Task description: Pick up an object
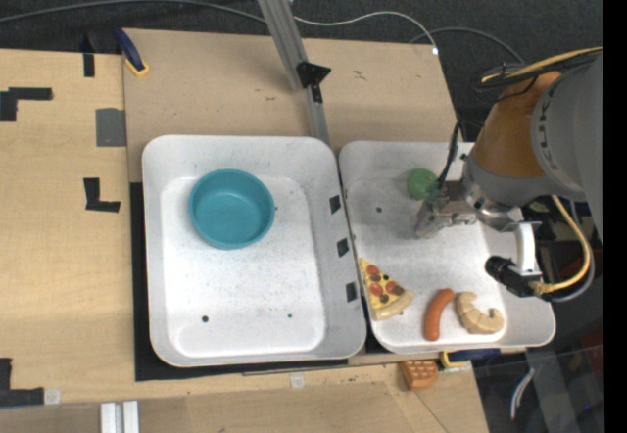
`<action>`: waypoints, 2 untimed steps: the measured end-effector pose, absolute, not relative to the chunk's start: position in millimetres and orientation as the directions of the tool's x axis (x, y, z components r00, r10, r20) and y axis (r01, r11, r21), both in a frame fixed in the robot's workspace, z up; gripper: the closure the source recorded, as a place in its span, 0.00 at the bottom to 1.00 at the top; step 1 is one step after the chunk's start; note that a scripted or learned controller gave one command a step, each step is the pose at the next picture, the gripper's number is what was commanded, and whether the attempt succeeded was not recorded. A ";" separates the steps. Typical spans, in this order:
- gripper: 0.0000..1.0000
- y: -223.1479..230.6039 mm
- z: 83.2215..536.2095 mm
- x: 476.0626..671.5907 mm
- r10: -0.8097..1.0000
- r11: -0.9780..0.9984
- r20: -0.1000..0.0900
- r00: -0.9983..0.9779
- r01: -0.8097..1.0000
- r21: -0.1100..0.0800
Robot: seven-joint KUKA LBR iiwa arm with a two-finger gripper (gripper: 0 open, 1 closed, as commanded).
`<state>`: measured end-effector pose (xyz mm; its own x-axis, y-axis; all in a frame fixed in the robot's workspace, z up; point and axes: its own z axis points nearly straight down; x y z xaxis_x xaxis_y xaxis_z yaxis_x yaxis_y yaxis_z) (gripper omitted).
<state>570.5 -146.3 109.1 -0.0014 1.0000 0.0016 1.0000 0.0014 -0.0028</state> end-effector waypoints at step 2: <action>1.00 -141.1 220.6 582.2 1.000 0.003 -0.001 -0.003 1.000 0.004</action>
